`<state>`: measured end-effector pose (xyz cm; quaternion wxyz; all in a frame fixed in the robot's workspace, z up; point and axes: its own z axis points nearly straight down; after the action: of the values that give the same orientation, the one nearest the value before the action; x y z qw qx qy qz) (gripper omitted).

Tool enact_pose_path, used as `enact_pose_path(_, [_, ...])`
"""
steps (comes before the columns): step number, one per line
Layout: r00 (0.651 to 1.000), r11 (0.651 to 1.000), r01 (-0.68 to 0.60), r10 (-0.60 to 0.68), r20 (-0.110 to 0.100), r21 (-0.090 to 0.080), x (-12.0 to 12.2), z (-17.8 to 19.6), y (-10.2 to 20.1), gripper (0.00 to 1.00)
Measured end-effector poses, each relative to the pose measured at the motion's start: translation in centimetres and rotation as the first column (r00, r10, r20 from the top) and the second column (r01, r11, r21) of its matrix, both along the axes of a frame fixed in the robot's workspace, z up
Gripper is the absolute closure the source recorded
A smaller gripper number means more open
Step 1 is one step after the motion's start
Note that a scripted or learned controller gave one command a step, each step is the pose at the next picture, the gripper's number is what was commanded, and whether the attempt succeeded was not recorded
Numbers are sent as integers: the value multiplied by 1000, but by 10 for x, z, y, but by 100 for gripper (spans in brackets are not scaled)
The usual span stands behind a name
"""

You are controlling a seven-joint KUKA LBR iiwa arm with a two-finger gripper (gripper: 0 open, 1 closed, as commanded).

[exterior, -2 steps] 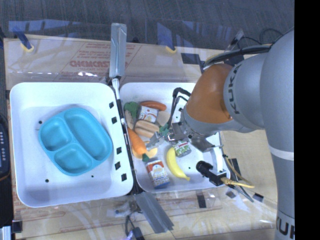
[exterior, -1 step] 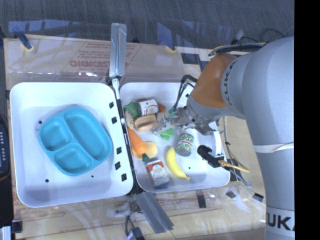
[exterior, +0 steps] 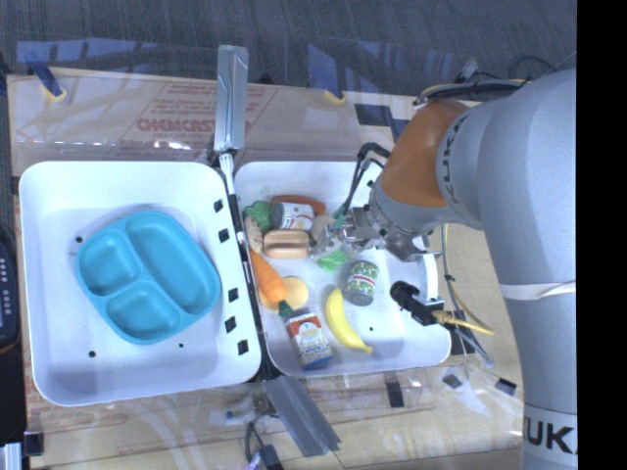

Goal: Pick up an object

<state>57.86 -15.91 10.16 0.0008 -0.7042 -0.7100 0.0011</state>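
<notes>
With the tool (exterior: 345, 225) low over the right bin (exterior: 416, 346) at frame centre-right, jaw state impossible to tell, it should drop squarely onto the green piece (exterior: 331, 259) beside the can (exterior: 361, 282), avoiding the crowded neighbours.

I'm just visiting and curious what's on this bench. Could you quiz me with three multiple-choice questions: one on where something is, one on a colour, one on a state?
1. Where does the banana lie?
A. right bin
B. left bin
C. on the bench outside the bins

2. What colour is the divided plate?
A. red
B. blue
C. yellow

3. How does the small green-labelled can stand?
A. crushed flat
B. upside down on the plate
C. upright in the bin

Answers:
A, the banana lies near the right bin's front edge.
B, the plate in the left bin is blue.
C, the can's round top faces up.
</notes>
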Motion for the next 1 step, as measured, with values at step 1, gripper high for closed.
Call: enact_pose_path(1, [982,982,-189,189,-3,4,-19,-6,28,100])
